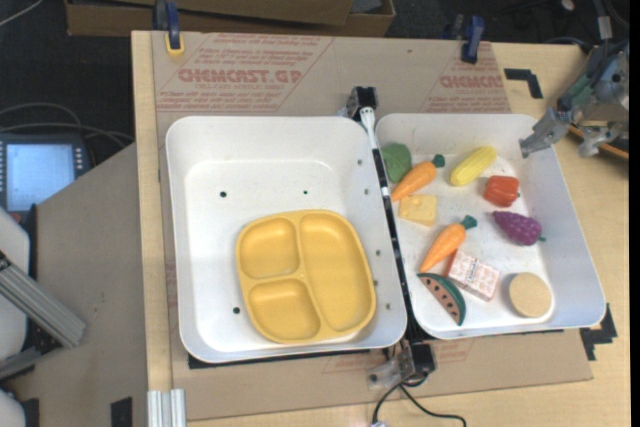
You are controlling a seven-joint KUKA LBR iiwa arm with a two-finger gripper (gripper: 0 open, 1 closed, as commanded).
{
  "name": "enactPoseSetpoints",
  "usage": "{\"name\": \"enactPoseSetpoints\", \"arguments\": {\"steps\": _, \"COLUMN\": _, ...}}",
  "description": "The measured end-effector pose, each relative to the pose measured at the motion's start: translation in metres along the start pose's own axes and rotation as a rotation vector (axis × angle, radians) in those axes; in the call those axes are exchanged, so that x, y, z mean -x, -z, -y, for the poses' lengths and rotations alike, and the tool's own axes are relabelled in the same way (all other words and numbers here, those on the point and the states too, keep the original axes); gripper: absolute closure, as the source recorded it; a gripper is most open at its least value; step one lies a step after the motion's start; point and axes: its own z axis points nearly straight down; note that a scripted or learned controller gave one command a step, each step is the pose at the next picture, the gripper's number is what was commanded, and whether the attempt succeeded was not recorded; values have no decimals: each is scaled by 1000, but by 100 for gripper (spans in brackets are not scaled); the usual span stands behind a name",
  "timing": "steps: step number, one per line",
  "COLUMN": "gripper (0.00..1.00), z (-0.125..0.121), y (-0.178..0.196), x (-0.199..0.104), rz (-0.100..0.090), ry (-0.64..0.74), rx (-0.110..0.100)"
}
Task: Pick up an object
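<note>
Jaws (533, 141) at right bin's (580, 245) far rim, state unclear, corn (472, 166), tomato (502, 189), grapes (517, 228) close by

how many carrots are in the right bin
2. One carrot lies near the bin's far left, between the green vegetable and the corn. The other carrot lies lower down, just above the watermelon slice. None looks hidden.
</note>
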Motion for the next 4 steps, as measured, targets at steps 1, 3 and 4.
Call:
{"name": "enactPoseSetpoints", "arguments": {"steps": 1, "gripper": 0, "z": 15, "y": -139, "x": 2, "rz": -5, "ry": -1, "rx": -14}}
{"name": "enactPoseSetpoints", "arguments": {"steps": 3, "gripper": 0, "z": 11, "y": -194, "x": -67, "rz": 4, "ry": -1, "rx": -1}}
{"name": "enactPoseSetpoints", "arguments": {"steps": 4, "gripper": 0, "z": 58, "y": -195, "x": -69, "rz": -3, "ry": -2, "rx": -7}}
